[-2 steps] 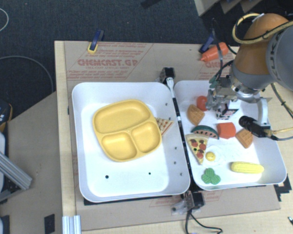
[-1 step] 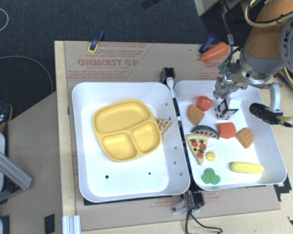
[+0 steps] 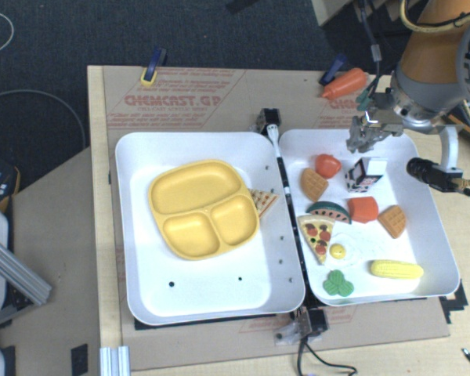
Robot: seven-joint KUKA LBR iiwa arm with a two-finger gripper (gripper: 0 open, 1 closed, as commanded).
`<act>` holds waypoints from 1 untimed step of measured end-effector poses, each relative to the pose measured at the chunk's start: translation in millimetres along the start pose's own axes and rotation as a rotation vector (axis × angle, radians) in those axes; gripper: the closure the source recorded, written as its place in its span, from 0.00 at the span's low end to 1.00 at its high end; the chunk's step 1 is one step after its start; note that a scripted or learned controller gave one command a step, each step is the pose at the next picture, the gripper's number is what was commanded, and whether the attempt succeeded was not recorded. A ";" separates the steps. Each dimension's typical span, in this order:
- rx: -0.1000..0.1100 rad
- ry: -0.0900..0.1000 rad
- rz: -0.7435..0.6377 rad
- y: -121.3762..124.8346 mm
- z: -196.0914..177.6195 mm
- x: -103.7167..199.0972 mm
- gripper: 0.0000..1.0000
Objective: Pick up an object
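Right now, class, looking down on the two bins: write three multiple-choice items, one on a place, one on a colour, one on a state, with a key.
1. Where does the yellow divided plate lie?
A. left bin
B. right bin
C. on the floor

2. What colour is the broccoli toy?
A. red
B. green
C. blue

3. Where is the gripper?
A. above the right bin's far end
C. over the plate
B. beside the corn

Key: A, it rests in the left bin; B, it is plainly green; A, it hangs over the right bin, near the milk carton.

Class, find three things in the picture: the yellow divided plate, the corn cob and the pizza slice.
yellow divided plate (image 3: 202, 207): camera view, middle ridge.
corn cob (image 3: 395, 269): camera view, middle of the cob.
pizza slice (image 3: 317, 235): camera view, topping area.
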State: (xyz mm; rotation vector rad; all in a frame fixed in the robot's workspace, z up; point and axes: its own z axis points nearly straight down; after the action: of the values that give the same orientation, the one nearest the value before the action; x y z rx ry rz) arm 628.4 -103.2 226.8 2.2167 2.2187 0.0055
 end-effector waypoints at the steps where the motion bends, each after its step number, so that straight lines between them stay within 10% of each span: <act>1: 0.001 0.003 -0.006 21.0 -8.2 56.9 1.00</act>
State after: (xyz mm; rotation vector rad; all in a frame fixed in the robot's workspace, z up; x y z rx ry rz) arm 649.3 -46.3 235.0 2.2120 2.2268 0.0074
